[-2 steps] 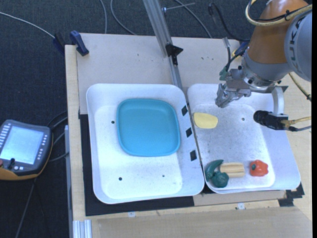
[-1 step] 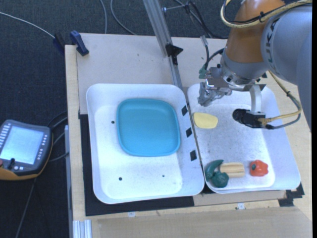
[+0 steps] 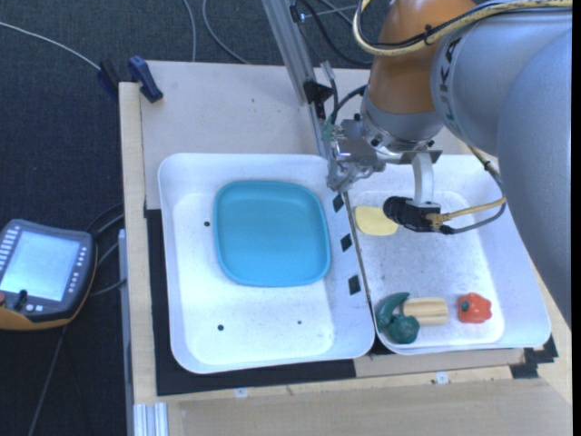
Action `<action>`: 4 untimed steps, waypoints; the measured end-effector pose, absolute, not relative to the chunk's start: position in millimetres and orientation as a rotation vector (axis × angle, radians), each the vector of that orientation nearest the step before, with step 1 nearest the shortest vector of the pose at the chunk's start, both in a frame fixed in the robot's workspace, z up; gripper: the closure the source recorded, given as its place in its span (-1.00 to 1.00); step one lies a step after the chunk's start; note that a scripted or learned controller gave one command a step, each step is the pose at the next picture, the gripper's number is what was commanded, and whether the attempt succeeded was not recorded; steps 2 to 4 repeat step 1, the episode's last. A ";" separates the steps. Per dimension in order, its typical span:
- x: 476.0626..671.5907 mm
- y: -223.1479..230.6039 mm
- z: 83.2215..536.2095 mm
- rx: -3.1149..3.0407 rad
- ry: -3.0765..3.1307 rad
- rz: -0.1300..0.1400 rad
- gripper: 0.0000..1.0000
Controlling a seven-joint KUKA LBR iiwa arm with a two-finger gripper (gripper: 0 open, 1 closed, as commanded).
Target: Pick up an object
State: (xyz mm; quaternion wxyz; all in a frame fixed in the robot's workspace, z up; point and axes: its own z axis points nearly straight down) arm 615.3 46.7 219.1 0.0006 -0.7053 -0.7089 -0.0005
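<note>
Camera view: arm (image 3: 427, 62) hangs over right bin (image 3: 436, 266), yellow piece (image 3: 373, 222) perhaps partly hidden.

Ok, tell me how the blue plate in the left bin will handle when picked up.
The blue plate looks stiff and moulded, so it should probably keep its shape. It lies flat in the left bin with a low rounded rim, so a grip from above may be hard to get. Its smooth surface is likely slippery.

Turquoise plate (image 3: 272, 232), pale yellow piece (image 3: 374, 221), dark green toy (image 3: 397, 317), tan block (image 3: 427, 311), red toy (image 3: 473, 308)
</note>
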 end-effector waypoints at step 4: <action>625.5 95.6 239.0 -2.217 -2.227 -0.004 1.00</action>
